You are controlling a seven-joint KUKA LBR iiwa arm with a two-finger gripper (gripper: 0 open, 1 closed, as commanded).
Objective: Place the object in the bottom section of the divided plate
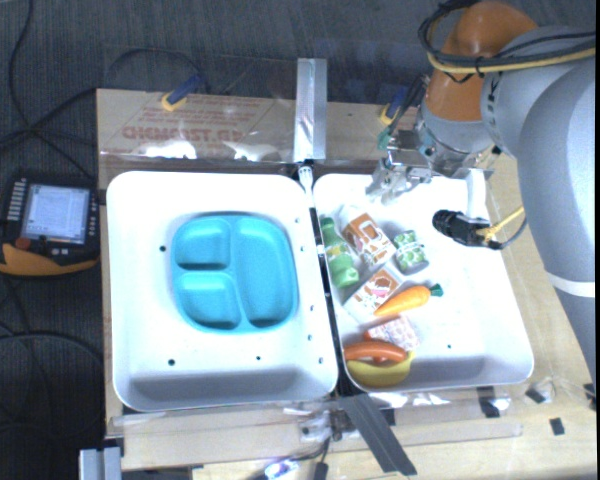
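Note:
A blue divided plate [235, 271] lies in the middle of the left bin [140, 368], with two small sections on its left and one large section on its right, all bare. My gripper [390, 184] hangs over the far edge of the right bin [490, 338], just beyond the pile of toy food. Nearest below it is an orange and white carton [365, 236]. Nothing shows in the gripper.
In the right bin lie a green vegetable [338, 258], a green and white box [410, 251], a second carton [372, 288], a carrot [405, 298] and a yellow bowl [380, 368] holding a red item. A handheld screen [50, 213] sits left of the bench.

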